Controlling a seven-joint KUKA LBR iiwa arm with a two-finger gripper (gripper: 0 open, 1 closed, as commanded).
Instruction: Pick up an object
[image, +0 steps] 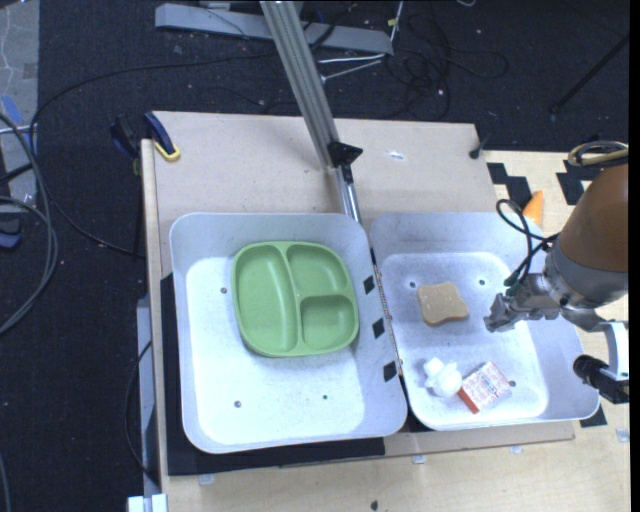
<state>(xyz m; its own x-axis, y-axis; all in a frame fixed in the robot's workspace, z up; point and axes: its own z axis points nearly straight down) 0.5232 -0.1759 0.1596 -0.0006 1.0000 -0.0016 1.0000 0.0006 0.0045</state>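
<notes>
**Nothing picked yet; gripper over the right bin**

Right bin (560, 405), near edge: red-and-white packet (487, 386) beside a small white object (441, 376), both lying loose. Farther back, tan slab (442, 303), untouched. Gripper (500, 318) hangs just right of it; cannot tell its opening. Left bin (200, 400): green divided plate (296, 298). Grasp and lift remain.

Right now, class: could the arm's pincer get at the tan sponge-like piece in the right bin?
Probably yes. The pincer sits over the right bin, just right of the tan piece, with bare bin floor between them. The white lump and red packet lie nearer the front, aside.
</notes>
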